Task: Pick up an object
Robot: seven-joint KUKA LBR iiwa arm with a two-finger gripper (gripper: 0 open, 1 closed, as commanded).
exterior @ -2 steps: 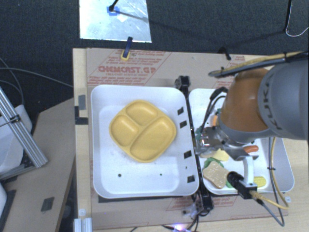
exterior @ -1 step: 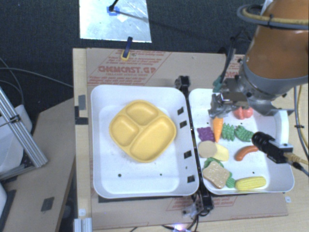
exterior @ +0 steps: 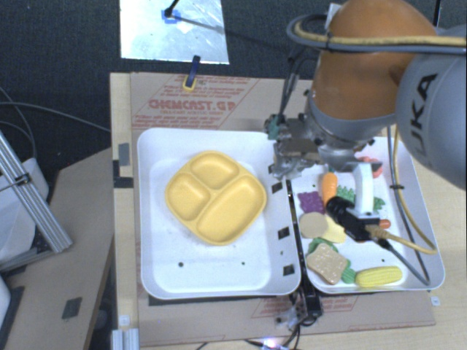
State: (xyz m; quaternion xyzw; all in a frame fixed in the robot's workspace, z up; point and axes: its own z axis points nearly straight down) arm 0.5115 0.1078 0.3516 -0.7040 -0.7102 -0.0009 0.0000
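My gripper (exterior: 287, 162) hangs over the far end of the divider between the two bins, under the big grey and orange wrist. The right bin (exterior: 430, 257) holds toy food. An orange carrot (exterior: 329, 186) lies just right of the gripper, with purple grapes (exterior: 310, 201) below it. Further forward are a tan round piece (exterior: 313, 224), a pale yellow slice (exterior: 336, 232), a slice of bread (exterior: 327, 263) and a corn cob (exterior: 378, 275). I see nothing between the gripper's tips; the arm hides the bin's far part.
A yellow divided plate (exterior: 215, 196) lies in the left bin (exterior: 211, 272). Green pieces (exterior: 346, 194) sit beside the carrot and a red piece (exterior: 376, 168) shows at the right bin's far side. A cardboard sheet (exterior: 193, 100) lies behind the bins.
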